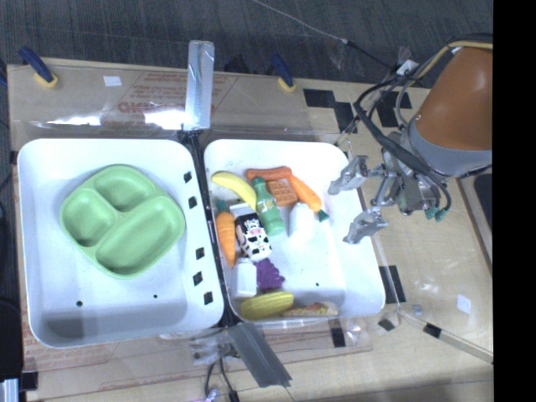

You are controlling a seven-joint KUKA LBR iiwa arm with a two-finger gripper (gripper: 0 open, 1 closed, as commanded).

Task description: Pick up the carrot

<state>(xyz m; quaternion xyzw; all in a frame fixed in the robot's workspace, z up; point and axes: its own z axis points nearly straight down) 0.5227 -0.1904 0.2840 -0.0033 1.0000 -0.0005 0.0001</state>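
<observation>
Carrot (225, 235) lies in the right bin (362, 266), against its left wall, long axis running roughly top to bottom, thick end up. Just right of it, touching or nearly so, a black-and-white cow-pattern carton (254, 237); any writing on it too small to read. Above the carrot a banana (235, 188) curves across. Green bottle (268, 209) stands between banana and a white bottle (300, 222). A second orange carrot-like piece (306, 193) lies tilted near the bin's upper middle, beside a reddish-orange block (276, 179). Purple item (269, 275) sits below the carton, and a yellow corn cob (266, 304) lies along the bottom wall.

Left bin (50, 300) holds a green divided plate (122, 219), three sections.

Pincer (358, 201) hangs over the right bin's right rim, fingers spread wide, nothing between them, well apart from the carrot. Grey arm with orange band (456, 99) comes in from the right.

Worktop (444, 283) is tan; faint red printing on the clear sheet above the left bin, not readable. Blue clamps (39, 67) at the top edge.
</observation>
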